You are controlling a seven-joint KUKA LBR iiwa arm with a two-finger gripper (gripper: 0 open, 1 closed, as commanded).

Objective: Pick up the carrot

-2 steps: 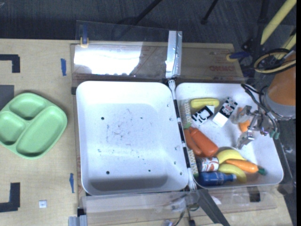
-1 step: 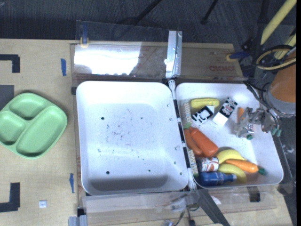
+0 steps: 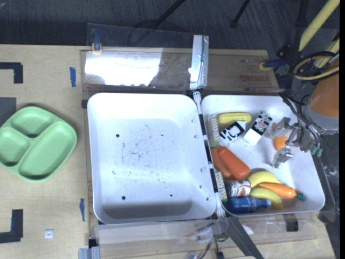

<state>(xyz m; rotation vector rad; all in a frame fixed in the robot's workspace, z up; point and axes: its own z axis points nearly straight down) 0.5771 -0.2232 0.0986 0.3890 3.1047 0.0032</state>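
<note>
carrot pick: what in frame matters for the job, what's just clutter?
Job:
carrot, right bin's front corner, lying across the bananas
gripper, over the right bin

Clutter:
bananas
yellow corn
red-orange sausage
blue bottle
green divided plate, left of the bins
left bin

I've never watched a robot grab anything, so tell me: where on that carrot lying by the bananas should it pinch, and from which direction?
Probably from straight above, at the carrot's thick orange middle. It lies flat, on or against the bananas near the right bin's front wall, green tip pointing right. Fingers should close across its narrow width; the banana touching it leaves little room, so a clean grip isn't certain. The gripper hangs above the bin, farther back.
</note>
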